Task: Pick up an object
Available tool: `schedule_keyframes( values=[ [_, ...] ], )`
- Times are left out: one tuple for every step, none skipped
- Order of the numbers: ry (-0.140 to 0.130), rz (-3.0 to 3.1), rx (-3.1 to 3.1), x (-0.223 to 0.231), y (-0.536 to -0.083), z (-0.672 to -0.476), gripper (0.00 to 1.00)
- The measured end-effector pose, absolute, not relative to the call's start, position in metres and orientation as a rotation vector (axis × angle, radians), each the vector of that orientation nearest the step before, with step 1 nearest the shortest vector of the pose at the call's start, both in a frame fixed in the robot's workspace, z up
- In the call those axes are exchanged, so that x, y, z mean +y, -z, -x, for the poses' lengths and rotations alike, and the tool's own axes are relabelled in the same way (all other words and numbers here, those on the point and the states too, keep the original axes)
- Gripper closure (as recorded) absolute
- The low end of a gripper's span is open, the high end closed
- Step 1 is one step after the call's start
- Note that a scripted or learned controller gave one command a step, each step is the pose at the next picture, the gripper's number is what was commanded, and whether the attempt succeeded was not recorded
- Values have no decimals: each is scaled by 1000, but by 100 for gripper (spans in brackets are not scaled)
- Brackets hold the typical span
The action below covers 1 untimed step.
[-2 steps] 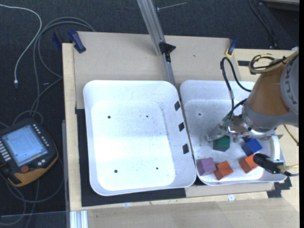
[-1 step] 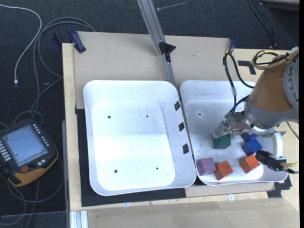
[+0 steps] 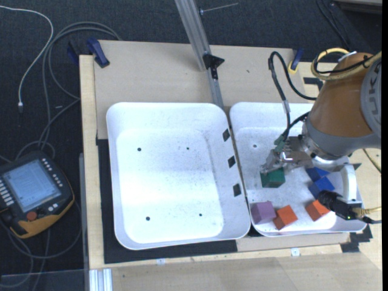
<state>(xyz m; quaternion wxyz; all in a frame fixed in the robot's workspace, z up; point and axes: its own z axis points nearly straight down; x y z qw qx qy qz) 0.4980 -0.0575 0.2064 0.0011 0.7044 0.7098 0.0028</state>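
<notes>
two white bins sit side by side: the left bin and the right bin. all the loose objects lie in the right one. counted left to right: one purple block near the front rim, one green block at its 12 o'clock, two orange blocks at the purple one's 3 o'clock, and one blue block partly under the arm. the gripper hangs right over the green block, touching or nearly so; whether its fingers are spread or pinching, i cannot tell. the step looks like the grasp itself. next it likely needs a firm close, then a straight lift.
</notes>
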Motion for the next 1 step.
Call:
schedule_keyframes(
  values=[
    [-5,-2212,2234,32,-199,-527,100]
  ],
)
